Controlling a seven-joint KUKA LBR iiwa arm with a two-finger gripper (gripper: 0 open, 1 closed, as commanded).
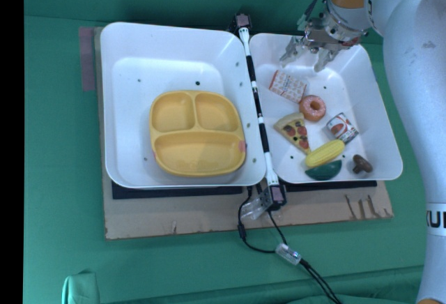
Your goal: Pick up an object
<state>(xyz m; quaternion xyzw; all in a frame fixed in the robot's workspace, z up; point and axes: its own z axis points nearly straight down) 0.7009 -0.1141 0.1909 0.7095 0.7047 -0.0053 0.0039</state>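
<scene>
Toy foods lie in the right bin [380,104]; the cracker box [287,86] sits just below the gripper [304,54], whose fingers are spread and hold nothing, at upper right.

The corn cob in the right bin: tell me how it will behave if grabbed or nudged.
The corn cob looks rounded and tapered, so it may roll or swivel when nudged. It looks like a small toy, so probably light and stiff. It lies against the green piece, which might shift along with it.
</scene>
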